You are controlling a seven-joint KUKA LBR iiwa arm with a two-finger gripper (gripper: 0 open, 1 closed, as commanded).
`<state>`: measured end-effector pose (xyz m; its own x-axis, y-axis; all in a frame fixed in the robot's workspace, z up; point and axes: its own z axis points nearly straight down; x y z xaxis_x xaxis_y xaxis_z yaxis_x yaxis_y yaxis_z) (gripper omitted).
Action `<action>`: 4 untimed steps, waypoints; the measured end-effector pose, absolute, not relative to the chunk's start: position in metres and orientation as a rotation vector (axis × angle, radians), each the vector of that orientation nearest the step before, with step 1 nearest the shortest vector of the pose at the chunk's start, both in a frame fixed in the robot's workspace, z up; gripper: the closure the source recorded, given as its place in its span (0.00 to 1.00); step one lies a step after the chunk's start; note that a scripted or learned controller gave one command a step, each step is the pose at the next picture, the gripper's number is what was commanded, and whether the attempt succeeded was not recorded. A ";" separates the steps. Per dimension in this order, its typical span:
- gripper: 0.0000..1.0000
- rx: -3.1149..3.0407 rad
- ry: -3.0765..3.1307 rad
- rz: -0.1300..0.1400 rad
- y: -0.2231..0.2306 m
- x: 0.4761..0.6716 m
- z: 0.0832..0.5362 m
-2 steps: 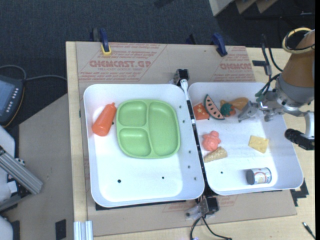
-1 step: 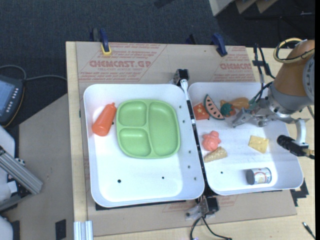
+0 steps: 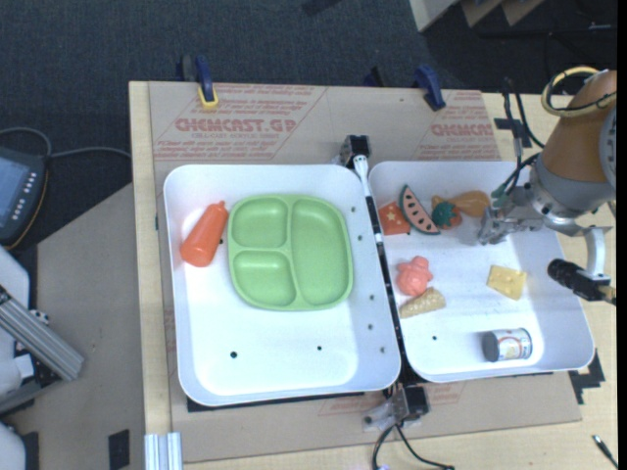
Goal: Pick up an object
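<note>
I read "CHEMCAST GP" in red on the bench board [image 3: 245, 120]. The left bin [image 3: 284, 370] holds a green divided plate [image 3: 291, 251] and an orange bottle [image 3: 204, 234], long axis tilted toward upper right. In the right bin [image 3: 549, 355]: watermelon slice [image 3: 423, 210], cheese wedge [image 3: 506, 281], small can [image 3: 506, 345] on its side. The gripper [image 3: 497, 225] hangs near the back; its state I cannot tell, perhaps blurred.

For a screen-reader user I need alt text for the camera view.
A grey robot arm's hand hovers in the right bin near a watermelon slice, cheese wedge and can. The left bin holds a green divided plate and an orange bottle.
</note>
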<state>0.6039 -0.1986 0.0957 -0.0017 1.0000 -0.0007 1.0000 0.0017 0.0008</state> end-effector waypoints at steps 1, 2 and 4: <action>1.00 2.217 2.216 0.004 -0.206 0.606 0.141; 1.00 2.216 2.216 0.004 -0.214 0.606 0.202; 1.00 2.212 2.226 0.005 -0.157 0.619 0.236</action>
<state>0.6194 -0.1574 0.2361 -0.0059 1.0000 -0.0003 1.0000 0.0059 0.0046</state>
